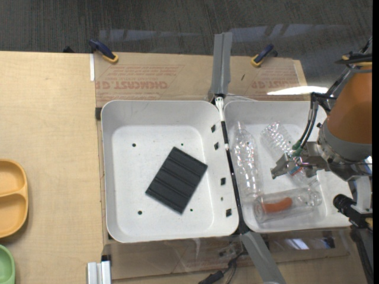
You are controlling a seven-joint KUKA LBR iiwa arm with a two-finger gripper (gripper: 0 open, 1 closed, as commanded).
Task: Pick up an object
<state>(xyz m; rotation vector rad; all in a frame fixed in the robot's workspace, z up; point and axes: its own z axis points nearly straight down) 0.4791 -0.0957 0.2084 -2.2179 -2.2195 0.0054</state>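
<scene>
A clear tube [288, 206] with an orange piece inside lies at the right bin's [237, 108] near edge. The gripper [283, 169] hovers just above it; grip unclear. 2 clear bottles [246, 158] lie behind

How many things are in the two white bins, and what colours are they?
Black: 1, the ribbed flat block in the left bin.
See-through plastic: 3 in the right bin, namely a bottle, a ridged piece and a bottle with something orange-red inside.
Total: 4, as far as I can tell; the clear pieces overlap.
</scene>
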